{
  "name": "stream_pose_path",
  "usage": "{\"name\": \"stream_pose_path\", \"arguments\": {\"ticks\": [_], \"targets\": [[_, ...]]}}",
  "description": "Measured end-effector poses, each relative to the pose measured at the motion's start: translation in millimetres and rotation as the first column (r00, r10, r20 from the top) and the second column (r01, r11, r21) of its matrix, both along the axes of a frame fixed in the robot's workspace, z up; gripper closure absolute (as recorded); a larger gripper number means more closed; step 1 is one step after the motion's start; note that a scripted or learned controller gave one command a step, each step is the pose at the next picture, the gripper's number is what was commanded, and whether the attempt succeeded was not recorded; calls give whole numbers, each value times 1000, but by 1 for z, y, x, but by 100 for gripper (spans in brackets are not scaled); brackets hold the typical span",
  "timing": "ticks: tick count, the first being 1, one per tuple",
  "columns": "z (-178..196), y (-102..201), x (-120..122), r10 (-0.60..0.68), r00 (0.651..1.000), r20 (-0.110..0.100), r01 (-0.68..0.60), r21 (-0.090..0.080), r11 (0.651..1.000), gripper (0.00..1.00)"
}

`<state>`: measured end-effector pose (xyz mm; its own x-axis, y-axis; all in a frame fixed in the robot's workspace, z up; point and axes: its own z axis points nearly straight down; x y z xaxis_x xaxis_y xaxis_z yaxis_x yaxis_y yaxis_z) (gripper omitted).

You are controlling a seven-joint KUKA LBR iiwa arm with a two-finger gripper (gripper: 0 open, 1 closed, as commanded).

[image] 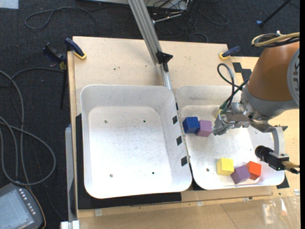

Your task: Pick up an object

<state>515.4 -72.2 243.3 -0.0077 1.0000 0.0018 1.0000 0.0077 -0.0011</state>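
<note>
The gripper (220, 128) hung just beside the matte light-purple cube (204, 128), which touched a blue cube (191, 125); its opening could not be told.

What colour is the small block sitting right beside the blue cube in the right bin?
Light purple: the small block touches the blue cube, seen in the camera view.

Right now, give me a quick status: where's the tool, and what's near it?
Tool low in right bin, beside the light purple block. Blue block touching that block's far side. Nothing seen held.
</note>
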Motion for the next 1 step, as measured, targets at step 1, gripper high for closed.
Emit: {"name": "stream_pose_path", "arguments": {"ticks": [1], "targets": [[2, 62, 10, 1, 1000, 2, -1, 0, 1000, 100]]}}
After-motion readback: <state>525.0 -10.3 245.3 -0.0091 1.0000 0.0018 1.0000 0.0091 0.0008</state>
